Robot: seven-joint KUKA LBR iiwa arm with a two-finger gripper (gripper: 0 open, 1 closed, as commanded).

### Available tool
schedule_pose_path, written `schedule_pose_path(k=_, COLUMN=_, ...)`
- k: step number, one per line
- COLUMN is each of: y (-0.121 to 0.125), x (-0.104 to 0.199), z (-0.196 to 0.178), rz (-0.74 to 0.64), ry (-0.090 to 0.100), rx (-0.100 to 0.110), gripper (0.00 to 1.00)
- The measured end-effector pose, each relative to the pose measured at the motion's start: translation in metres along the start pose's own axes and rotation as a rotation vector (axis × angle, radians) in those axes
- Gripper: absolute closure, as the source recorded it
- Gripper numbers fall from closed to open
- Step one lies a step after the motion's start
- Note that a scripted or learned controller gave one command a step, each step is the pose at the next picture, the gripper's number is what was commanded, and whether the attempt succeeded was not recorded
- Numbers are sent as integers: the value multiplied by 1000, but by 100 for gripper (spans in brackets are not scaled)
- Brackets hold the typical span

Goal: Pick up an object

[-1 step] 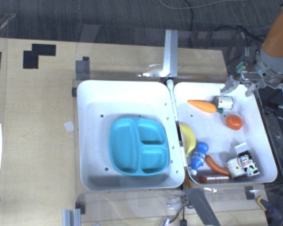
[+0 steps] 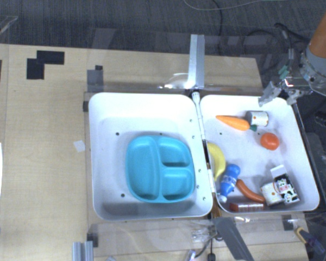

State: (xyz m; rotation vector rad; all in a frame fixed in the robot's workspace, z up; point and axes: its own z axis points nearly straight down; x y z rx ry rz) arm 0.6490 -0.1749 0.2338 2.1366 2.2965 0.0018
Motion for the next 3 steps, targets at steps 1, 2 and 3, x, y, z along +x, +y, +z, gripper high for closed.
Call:
schedule_pose_path(k=1, y=19, x=-7, z=135, rz=20, ry=0, rx=-3, gripper=0)
schedule_pose_path(k=2, y=22, x=-6, z=123, rz=13, ry=-3, rx=-8, gripper=100)
schedule_pose_path(k=3, y=-2, x=46, z=28, rz=61, ry=2, rx=-1, gripper=100)
